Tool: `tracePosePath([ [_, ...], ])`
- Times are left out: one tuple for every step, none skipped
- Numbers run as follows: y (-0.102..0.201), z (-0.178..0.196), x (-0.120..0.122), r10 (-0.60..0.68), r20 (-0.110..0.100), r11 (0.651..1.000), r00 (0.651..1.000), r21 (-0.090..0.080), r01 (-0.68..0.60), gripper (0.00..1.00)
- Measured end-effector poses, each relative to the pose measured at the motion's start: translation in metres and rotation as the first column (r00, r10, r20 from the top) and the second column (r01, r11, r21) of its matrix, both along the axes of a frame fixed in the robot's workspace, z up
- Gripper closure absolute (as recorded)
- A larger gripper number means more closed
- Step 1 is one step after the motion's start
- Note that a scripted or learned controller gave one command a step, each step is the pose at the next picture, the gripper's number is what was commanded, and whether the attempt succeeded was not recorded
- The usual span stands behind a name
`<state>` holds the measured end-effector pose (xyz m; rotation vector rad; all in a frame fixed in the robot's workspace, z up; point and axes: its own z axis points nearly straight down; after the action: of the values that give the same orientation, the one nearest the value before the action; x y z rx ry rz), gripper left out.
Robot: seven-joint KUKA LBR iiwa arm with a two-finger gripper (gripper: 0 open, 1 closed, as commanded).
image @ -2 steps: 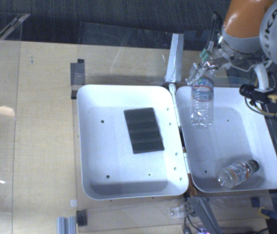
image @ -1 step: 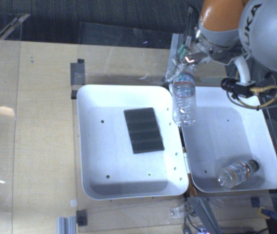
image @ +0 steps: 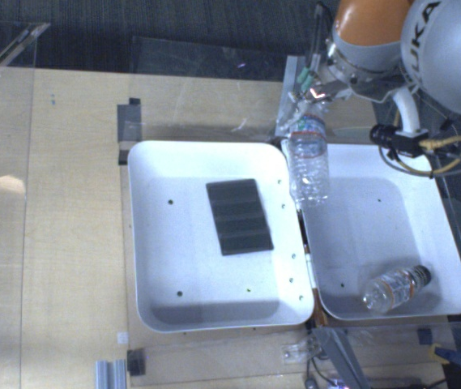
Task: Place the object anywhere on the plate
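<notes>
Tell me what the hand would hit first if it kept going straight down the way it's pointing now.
The hand points down with a clear bottle hanging below it, so the bottle's base would likely land first, near the inner rim of the right bin, by the seam with the left bin. Depth is unclear.

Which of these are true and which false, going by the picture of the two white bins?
1. A dark ridged plate lies in the left bin. True.
2. The upright bottle stands on the dark plate. False: it hangs under the gripper, above the edge where the two bins meet.
3. A second bottle lies on its side in the right bin. True.
4. The lying bottle is in the far corner of the right bin. False: it is near the bin's near right corner.
5. The arm reaches in from the left. False: it comes in from the upper right.
</notes>
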<state>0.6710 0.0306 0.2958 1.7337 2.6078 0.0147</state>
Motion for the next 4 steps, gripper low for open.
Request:
tracePosePath([
  [0.001,0.012,0.001,0.003,0.007,1.000,1.000,0.001,-0.003,1.00],
  [0.002,0.024,0.003,0.007,0.014,1.000,1.000,0.002,-0.007,1.00],
  [-0.023,-0.020,-0.001,0.219,-0.007,0.976,0.976,-0.002,-0.219,1.00],
  [-0.022,-0.007,0.000,0.221,0.001,0.975,0.975,-0.002,-0.221,1.00],
])
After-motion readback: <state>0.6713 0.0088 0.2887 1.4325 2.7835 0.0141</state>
